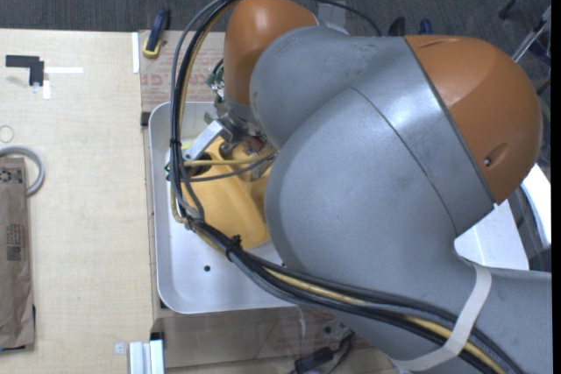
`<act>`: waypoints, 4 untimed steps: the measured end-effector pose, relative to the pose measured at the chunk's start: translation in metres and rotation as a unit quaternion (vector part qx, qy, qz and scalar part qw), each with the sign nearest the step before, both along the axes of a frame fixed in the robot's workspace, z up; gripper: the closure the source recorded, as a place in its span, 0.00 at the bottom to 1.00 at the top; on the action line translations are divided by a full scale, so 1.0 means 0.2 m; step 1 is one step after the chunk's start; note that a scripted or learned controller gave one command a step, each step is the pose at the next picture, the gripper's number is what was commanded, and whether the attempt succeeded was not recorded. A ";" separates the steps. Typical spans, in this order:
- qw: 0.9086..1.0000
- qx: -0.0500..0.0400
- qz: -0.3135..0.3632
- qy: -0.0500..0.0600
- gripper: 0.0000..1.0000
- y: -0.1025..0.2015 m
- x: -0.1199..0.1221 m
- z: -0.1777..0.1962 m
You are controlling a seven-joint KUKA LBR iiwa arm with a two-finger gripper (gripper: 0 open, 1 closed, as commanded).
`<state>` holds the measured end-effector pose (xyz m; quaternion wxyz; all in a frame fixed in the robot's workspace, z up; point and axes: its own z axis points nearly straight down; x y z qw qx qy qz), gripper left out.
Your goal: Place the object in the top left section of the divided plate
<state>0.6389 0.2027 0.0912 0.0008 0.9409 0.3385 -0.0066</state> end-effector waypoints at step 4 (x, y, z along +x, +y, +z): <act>0.984 0.002 0.176 -0.003 0.00 0.12 -0.70 0.17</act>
